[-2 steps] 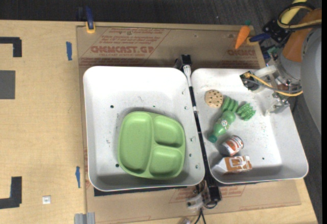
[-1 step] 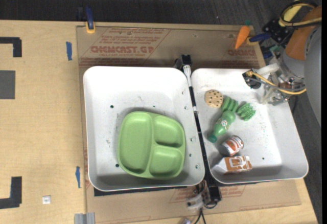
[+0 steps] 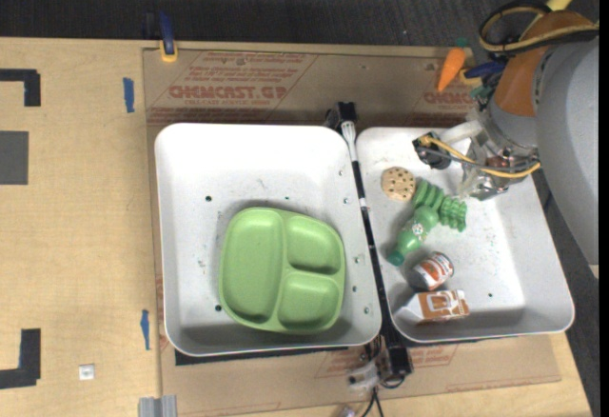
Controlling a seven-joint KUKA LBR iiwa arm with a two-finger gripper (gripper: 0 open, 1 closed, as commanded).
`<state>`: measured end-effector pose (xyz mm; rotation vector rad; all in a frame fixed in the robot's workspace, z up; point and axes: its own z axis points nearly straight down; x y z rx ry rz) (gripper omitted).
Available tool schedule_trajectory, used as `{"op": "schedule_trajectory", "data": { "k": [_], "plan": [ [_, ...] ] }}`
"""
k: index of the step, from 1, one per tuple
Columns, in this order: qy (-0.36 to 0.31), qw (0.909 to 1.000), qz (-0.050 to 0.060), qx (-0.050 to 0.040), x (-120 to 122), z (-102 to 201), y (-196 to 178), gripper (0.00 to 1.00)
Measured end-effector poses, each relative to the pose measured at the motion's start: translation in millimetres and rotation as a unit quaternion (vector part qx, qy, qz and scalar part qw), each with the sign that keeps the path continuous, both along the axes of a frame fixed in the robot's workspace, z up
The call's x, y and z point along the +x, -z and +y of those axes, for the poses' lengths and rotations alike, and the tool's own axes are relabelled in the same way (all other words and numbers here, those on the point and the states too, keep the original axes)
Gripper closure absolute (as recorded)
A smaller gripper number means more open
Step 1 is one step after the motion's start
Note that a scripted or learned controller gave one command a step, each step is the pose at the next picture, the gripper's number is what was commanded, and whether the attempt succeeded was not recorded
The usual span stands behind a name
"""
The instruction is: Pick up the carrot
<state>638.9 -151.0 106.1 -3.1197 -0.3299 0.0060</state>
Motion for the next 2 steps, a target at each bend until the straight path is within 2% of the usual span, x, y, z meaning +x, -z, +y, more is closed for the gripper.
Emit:
{"op": "schedule_trajectory", "data": {
  "k": [1,2],
  "plan": [
    [0.000,1.0000,0.000,-0.0002,0,0,0,0.00],
    [-0.111,0.9938,-0.002,-0.0016,-27,-7,-119,0.00]
  ]
}}
